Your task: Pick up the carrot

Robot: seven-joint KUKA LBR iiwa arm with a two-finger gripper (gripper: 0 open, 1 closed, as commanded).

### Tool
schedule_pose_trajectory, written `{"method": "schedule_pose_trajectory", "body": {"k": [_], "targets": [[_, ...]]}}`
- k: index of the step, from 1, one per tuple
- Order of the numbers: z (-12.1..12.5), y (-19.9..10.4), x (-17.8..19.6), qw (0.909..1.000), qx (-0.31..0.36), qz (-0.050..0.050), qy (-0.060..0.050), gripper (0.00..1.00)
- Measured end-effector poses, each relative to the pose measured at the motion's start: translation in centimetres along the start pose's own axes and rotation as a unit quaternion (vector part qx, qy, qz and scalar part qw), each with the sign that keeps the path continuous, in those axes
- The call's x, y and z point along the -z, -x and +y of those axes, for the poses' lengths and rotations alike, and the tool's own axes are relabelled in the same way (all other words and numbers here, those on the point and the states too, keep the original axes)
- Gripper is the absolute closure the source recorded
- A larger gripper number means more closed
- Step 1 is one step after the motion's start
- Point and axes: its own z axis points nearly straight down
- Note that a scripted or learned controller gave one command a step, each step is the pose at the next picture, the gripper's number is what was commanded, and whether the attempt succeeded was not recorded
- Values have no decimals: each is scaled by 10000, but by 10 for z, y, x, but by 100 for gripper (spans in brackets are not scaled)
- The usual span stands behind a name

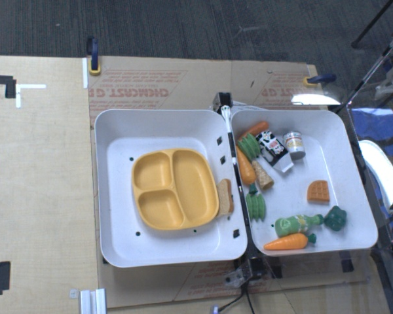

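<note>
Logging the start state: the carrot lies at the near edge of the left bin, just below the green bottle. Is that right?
Not quite. In the camera view the carrot lies at the near edge of the right bin, not the left bin, just below the green bottle.

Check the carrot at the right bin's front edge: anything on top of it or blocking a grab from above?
Nothing lies on the carrot; its top is exposed. It is crowded, though: the green bottle sits right behind it, and the right bin's front wall runs along its near side.
</note>
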Motion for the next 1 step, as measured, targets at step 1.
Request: {"method": "schedule_pose_trajectory", "body": {"k": [1], "targets": [[-2,3,10,10000,-36,-63,-37,100]]}}
